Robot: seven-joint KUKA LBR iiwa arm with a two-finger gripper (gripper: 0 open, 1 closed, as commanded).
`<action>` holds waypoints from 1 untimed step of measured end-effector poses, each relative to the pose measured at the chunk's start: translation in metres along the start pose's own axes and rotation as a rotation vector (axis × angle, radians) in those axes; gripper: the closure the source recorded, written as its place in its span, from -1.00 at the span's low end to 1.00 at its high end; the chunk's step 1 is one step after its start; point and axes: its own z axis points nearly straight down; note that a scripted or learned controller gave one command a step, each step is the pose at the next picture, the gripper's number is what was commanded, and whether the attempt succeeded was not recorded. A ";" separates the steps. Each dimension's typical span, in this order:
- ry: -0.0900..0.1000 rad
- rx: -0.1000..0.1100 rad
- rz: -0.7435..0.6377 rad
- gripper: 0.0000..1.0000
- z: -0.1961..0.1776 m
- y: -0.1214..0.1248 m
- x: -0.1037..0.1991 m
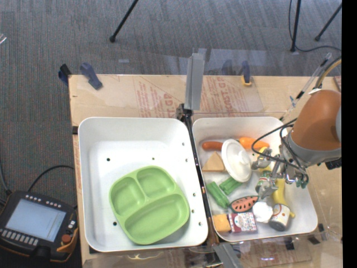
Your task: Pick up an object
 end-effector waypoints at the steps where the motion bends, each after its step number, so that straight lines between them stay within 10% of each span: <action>1: 0.002 -0.001 -0.008 1.00 -0.006 0.003 -0.001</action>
